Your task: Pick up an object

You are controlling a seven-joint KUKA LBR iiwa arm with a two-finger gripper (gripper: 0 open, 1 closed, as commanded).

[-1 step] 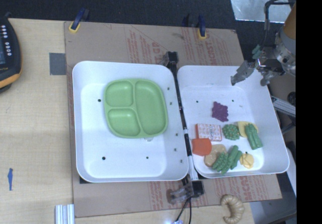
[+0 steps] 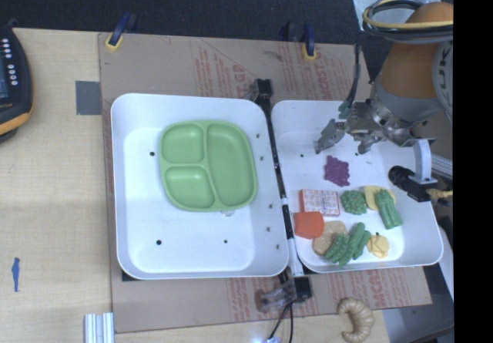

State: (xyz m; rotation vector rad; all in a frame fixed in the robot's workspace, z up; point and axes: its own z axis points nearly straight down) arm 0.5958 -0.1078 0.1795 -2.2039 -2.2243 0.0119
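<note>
The gripper [image 2: 344, 136] hovered over the right bin [image 2: 296, 122] near its 12 o'clock rim, fingers spread and pinching nothing. A purple piece [image 2: 337, 170] lay just toward 6 o'clock, bare floor around it. Other toy food [image 2: 350, 222] crowded the 6 o'clock rim

Table [image 2: 54, 195]: pale wood, covered in the middle by a brown cardboard sheet [image 2: 192, 64].
Cardboard sheet: clamped at the far edge, two white bins carried side by side, left bin [image 2: 131, 249] and right bin [image 2: 296, 114].
Left edge: a black-and-orange handset [image 2: 11, 79] is laid.
Near edge: a tan curled object [image 2: 357, 318] is seen.
</note>
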